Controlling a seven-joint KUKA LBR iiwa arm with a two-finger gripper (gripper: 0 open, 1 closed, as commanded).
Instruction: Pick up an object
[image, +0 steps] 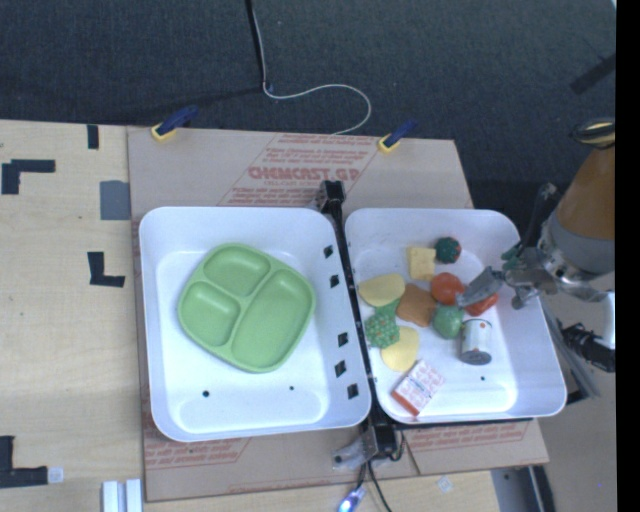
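Observation:
The right bin (500, 395) holds several small toy foods. Among them are a yellow block (422, 262), a dark green ball (447, 249), a red-orange tomato (446, 287), a pale yellow piece (381, 291) and a green knobbly piece (382, 327). A small silver can (475, 341) and a red-and-white packet (417, 386) lie nearer the front. My gripper (492, 285) hangs over the bin's right side, just right of the tomato and above the can. A small red-orange thing (483, 300) sits right at its tip; whether it is gripped is unclear.
A green divided plate (247, 306) lies in the left bin (165, 400). A black divider (345, 300) runs between the two bins. The arm comes in over the right bin's right rim. A white cable (300, 95) loops behind the bench.

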